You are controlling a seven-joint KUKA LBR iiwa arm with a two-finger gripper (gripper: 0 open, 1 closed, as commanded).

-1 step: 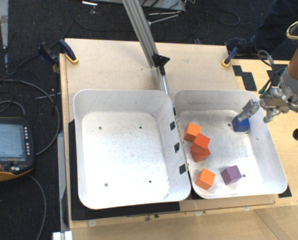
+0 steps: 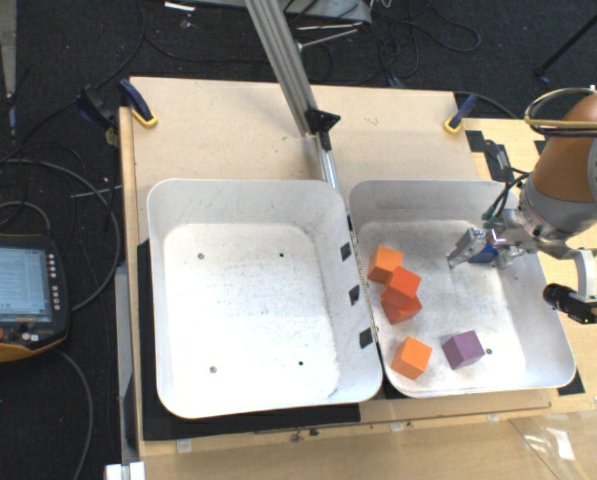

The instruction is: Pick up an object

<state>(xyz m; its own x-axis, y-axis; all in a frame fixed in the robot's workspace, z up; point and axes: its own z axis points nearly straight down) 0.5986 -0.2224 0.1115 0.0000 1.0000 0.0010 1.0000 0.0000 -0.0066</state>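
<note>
The right bin (image 2: pixel 538 368) holds several blocks. An orange block (image 2: pixel 385 264) lies near its left wall, with two red-orange blocks (image 2: pixel 402 296) stacked close just below it. Another orange block (image 2: pixel 412 356) and a purple block (image 2: pixel 463 349) lie nearer the front. My gripper (image 2: pixel 470 251) hangs over the upper middle of the right bin, to the right of the orange block and apart from it. Nothing shows between its fingers, and whether they stand apart is unclear.
The left bin (image 2: pixel 168 268) sits beside the right one, sharing a raised middle wall (image 2: pixel 356 288). A metal pole (image 2: pixel 288 68) slants in from the top. A teach pendant (image 2: pixel 18 293) and cables lie off the bench at left.
</note>
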